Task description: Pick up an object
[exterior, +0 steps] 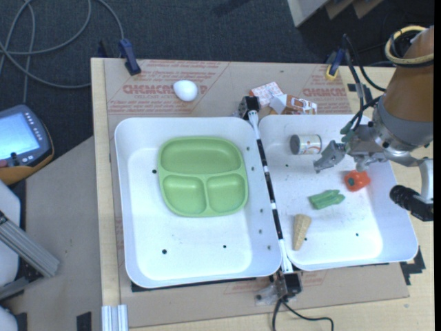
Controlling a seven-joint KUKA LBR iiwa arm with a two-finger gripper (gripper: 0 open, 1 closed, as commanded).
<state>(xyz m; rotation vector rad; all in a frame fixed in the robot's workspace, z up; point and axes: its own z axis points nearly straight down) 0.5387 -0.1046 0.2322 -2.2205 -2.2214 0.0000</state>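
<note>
The right bin [386,250] holds a small silver can [305,143] lying on its side, an orange-red toy fruit with a green top [356,180], a green pod-shaped toy [325,198] and a tan ice-cream cone [301,230]. My gripper [342,158] hangs over the upper middle of that bin. It is just right of the can and just above-left of the orange-red fruit. I see nothing held in it. The grey wrist and orange band [408,95] rise toward the right edge.
A green three-part tray [202,175] lies in the left bin [138,240]. On the cardboard behind the bins sit a white egg-like object [185,89] and some crumpled wrappers [281,99]. Blue clamps [128,54] hold the board's far corners.
</note>
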